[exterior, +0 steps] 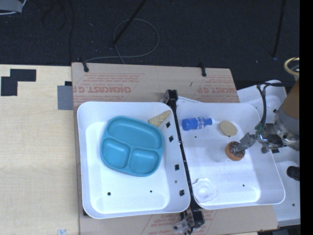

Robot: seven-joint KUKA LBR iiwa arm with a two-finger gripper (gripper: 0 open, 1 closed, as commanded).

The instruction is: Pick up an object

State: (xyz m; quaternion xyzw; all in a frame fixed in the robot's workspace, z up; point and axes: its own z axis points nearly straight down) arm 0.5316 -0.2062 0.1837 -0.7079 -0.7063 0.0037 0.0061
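The end effector [238, 149] reaches into the right bin [266, 192] from its right edge, and its tip sits right on a small round brown thing, the disc [234, 153], near the middle of that bin. The disc looks orange-brown with a darker top, and the metal tip covers part of it, so I cannot tell whether the fingers are spread or closed, or whether they grip it at all. Just beyond it, toward the bin's far edge, lies a tan oval piece [228, 128], and left of that a blue bottle [196, 123] on its side, close to the divider between the bins. Near the right bin's near-left corner rests a clear cup [204, 188], hard to make out against the white. The left bin [93, 199] carries a blue tray [132, 146] with three compartments; a tan wedge [160, 118] touches its far-right rim. The arm [289, 116] is cut off at the right edge.
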